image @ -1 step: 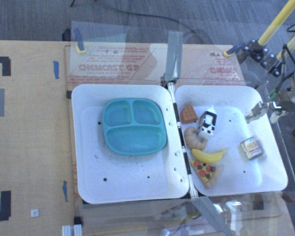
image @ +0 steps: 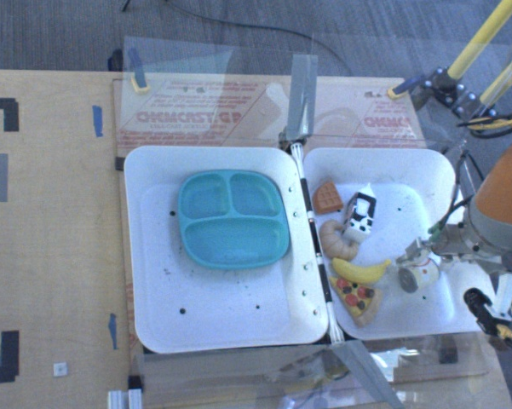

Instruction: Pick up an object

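In the right bin lie several toy foods: a brown toast wedge, a black-and-white cow figure, a beige pastry, a yellow banana and a pizza slice. A small white round object rests right of the banana. My gripper hangs low over the right half of this bin, just above that white object; whether it touches it I cannot tell. The grey arm with its orange band comes in from the right.
The left bin holds a teal divided plate. A metal divider rises between the bins at the back. Yellow poles and cables stand at the upper right. The wooden bench extends left.
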Motion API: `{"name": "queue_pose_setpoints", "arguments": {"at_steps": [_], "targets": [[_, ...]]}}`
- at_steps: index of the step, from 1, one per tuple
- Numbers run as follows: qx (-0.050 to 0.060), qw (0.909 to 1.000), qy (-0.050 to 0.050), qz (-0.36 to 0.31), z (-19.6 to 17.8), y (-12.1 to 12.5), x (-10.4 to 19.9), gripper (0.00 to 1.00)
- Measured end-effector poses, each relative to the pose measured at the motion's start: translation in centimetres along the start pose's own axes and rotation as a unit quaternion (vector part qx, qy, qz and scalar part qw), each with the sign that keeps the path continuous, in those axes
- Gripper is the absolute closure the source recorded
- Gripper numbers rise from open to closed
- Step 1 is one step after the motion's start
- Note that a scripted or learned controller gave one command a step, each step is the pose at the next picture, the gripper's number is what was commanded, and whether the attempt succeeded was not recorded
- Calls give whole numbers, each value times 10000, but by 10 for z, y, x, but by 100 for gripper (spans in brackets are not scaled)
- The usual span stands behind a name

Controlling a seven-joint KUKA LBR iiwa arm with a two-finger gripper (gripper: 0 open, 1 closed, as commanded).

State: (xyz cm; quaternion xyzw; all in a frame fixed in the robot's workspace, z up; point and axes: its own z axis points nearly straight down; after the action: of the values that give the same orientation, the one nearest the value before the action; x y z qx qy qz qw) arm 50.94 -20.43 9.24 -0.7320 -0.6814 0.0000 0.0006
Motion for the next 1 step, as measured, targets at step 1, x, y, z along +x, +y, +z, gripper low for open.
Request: {"name": "queue_pose_setpoints", "arguments": {"at_steps": [1], "targets": [[1, 10000, 3, 2, -7, 1, -1, 100]]}}
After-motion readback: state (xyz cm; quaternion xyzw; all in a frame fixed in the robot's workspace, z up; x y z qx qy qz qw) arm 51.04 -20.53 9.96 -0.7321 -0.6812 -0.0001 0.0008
